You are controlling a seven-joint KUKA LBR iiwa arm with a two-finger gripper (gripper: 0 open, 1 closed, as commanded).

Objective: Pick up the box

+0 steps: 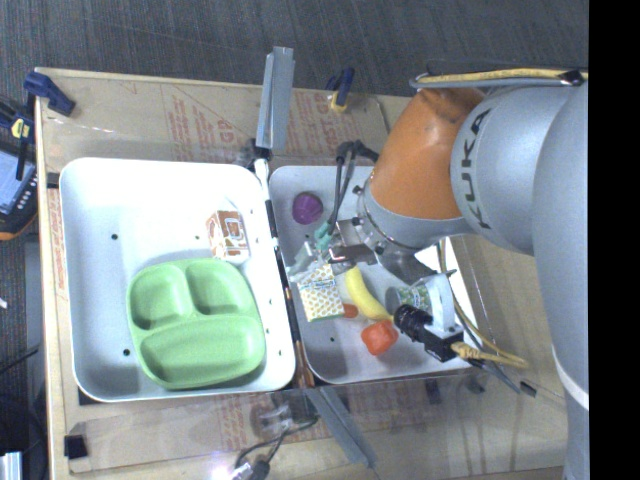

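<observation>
Cardboard box point(228, 235) sits in the left bin point(90, 198) (beside a green tray point(195, 323)); end effector point(330, 258), grip unreadable, hovers over the right bin's point(335, 366) clutter, risking a wrong pick.

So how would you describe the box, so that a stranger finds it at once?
Look at the left bin, the one with the green tray. The box is small, orange and white, and lies just above the tray's top right corner, near the wall between the bins. It is the sole printed carton there.
</observation>
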